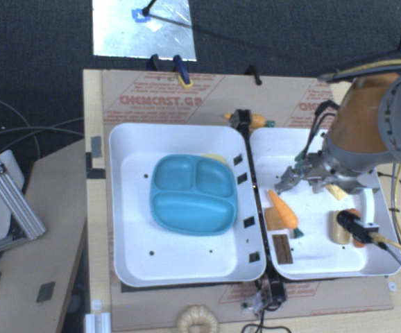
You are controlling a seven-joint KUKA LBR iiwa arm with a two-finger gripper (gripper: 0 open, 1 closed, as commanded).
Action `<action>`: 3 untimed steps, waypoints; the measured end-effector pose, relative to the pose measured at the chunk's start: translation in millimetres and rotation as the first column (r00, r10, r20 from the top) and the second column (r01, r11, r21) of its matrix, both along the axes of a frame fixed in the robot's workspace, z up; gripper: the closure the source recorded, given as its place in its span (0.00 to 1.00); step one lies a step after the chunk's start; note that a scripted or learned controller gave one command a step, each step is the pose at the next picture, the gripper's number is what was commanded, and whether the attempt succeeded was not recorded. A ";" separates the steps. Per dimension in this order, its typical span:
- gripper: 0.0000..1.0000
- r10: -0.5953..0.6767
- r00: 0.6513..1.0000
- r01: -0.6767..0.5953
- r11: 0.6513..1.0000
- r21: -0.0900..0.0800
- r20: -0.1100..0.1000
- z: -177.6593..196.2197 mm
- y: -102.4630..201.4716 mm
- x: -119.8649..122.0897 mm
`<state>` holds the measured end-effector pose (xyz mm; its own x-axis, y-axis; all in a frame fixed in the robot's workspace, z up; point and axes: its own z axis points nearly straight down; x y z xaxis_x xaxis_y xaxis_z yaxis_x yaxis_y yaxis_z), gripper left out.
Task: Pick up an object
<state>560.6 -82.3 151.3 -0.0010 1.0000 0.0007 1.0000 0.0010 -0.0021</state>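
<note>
My gripper (288, 180) hangs low over the middle of the right bin (311, 266), pointing left, with the grey and orange arm behind it on the right. An orange carrot (282, 209) lies just below and left of it, near the bin's left wall, apart from the gripper. A small brown block (282, 248) lies nearer the front. A pale yellow piece (337, 192) sits under the wrist. A tan rounded object (338, 232) lies at the right side. I see nothing held.
The left bin (134, 255) holds a blue divided plate (192, 193), with a yellowish item (216, 158) peeking out behind it. A small orange and yellow thing (256, 121) sits at the back, beside the clip at the top of the wall between the bins.
</note>
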 end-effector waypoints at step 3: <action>1.00 0.000 1.000 0.000 1.000 0.000 0.004 -56.4 -4.7 -6.2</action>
